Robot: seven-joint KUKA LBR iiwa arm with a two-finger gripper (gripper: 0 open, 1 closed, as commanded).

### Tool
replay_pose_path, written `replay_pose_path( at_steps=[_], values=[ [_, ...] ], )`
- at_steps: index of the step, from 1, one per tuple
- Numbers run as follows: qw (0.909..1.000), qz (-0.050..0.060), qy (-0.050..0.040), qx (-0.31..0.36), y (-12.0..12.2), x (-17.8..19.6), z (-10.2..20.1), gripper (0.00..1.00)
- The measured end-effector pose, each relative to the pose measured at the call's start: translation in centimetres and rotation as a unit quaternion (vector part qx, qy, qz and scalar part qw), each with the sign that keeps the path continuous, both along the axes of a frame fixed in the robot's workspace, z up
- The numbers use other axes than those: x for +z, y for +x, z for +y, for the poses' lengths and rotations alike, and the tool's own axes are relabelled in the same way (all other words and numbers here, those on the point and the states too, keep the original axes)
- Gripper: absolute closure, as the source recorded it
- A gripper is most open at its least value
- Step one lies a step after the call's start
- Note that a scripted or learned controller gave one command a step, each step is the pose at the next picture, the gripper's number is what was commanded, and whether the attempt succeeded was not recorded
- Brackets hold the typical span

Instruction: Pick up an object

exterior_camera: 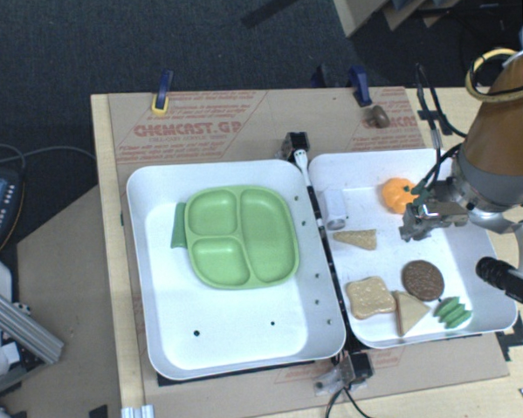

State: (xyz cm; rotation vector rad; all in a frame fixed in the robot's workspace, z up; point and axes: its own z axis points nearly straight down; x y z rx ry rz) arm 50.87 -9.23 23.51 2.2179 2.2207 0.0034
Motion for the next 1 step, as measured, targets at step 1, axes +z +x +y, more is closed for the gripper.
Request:
replay_pose_path(
  at_steps=[1],
  values=[
    [1.0,0.004,0.0009,0.0,-0.16,-1.78,0.81,1.0]
  ],
)
